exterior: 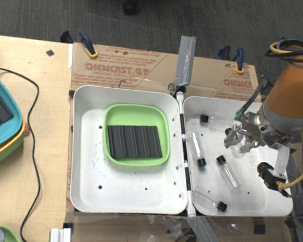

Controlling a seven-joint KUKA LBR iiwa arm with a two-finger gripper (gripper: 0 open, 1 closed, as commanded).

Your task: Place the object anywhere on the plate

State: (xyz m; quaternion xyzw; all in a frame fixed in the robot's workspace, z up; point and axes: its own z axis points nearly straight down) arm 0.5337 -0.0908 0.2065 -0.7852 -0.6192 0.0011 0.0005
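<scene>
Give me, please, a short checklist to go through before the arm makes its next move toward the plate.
1. Green plate sits in the left bin: ok.
2. Room on the plate: a dark ribbed mat covers most of its floor; only the rim is bare: cannot tell.
3. Objects to pick: clear tubes with black caps, such as the tube by the divider, lie in the right bin: ok.
4. Gripper hangs over the right bin: ok.
5. An object held in the gripper: cannot tell.
6. Black cable on the bench lies outside both bins: ok.
</scene>
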